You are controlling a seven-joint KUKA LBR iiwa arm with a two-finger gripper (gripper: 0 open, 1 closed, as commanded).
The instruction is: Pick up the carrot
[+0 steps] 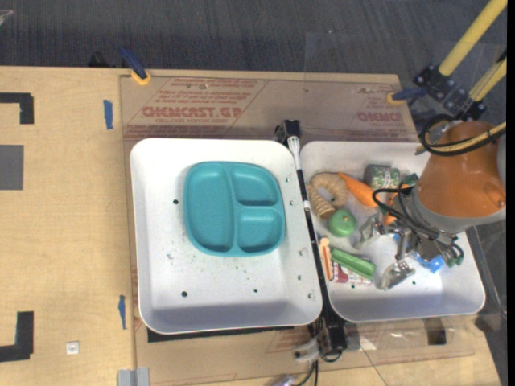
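Observation:
The orange carrot [359, 188] lies in the back part of the right bin [451, 300], between a tan braided pastry [325, 194] and a green-labelled can [381, 174]. My gripper [385, 252] hangs below the orange wrist band, in front of and slightly right of the carrot and apart from it. Its two metal fingers [397, 273] stand spread, so it is open, with only bin floor showing between them. The arm hides the carrot's right end.
A round green fruit [344, 223], a green cucumber-like piece [352, 261], a red item [326, 257] and a blue item [432, 262] crowd the right bin near the gripper. A teal divided plate [235, 208] lies in the left bin [161, 296].

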